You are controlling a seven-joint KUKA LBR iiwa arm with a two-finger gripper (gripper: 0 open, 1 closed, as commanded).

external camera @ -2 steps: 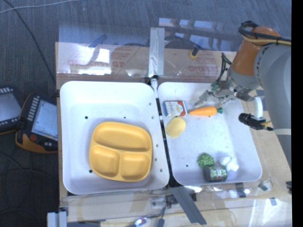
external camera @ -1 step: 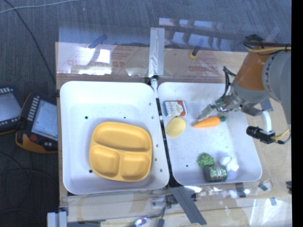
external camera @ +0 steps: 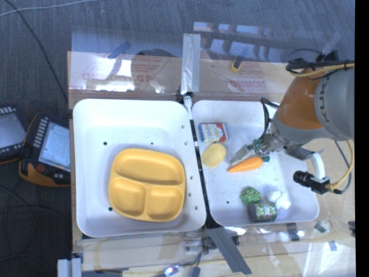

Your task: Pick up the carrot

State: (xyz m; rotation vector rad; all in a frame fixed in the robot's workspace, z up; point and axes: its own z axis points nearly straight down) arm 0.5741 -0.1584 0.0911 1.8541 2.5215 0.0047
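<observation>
Lying almost flat across the right bin [external camera: 300, 212], the carrot [external camera: 247, 165] points left. The gripper [external camera: 249, 150] sits just above it, fingers spread and holding nothing.

I can't make out the label on the small box [external camera: 213, 133], too blurred. The arm [external camera: 323, 105] runs off the right edge. The can's [external camera: 263, 212] print is unreadable.

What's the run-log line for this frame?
task: pick carrot | gripper: beside carrot's upper edge, right bin | carrot: lying on bin floor | grasp: not seen
</observation>
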